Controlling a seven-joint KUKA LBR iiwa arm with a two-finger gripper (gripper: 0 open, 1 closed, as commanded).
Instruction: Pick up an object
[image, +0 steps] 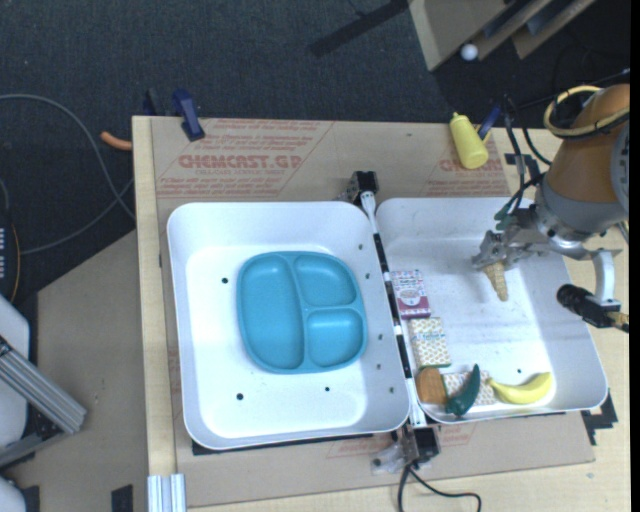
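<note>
My gripper (499, 254) is low over the back of the right bin (560, 345), with the arm coming in from the right. A tan cone (498, 282) lies or hangs directly under the gripper, its wide end against the gripper's tip and its point towards the front. I cannot make out whether the cone is gripped or only touched. Along the bin's left wall lie a pink and white packet (408, 292) and a patterned packet (431, 341). At the front sit a brown piece (430, 384), a green item (466, 393) and a yellow banana (522, 389).
The left bin (200, 250) holds a blue divided plate (300, 310). A yellow handle (467, 141) and a blue clamp (186, 113) stand on the board behind the bins. The right bin's floor between the cone and the banana is bare.
</note>
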